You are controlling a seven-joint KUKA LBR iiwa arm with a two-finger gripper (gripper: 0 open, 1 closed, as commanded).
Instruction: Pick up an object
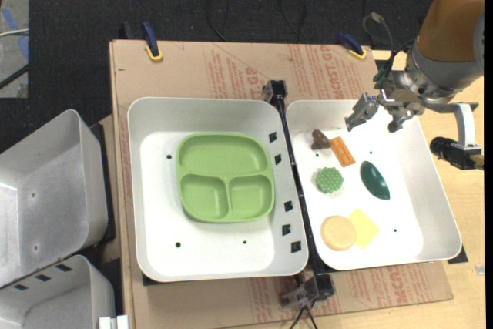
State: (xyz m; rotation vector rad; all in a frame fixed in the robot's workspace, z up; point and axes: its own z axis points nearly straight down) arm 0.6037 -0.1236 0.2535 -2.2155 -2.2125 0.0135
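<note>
Red printed lettering runs across the brown cardboard sheet (231,62) that covers the desk, but it lies at odd angles and is too faint to read with any certainty. Two white bins sit on it side by side. The left bin (154,243) holds a light green divided tray (226,177).

The claw (382,116) hangs above the far edge of the right bin (431,219), its two dark fingers spread apart with nothing between them and touching no object.

Below it in the right bin lie a small brown piece (320,139) touching an orange block (342,152), a bumpy green ball (330,180), a dark green oval (375,179), a tan disc (337,232) and a yellow square (363,227) partly tucked under the disc.

Blue and yellow clamps (152,41) grip the cardboard's far edge.
</note>
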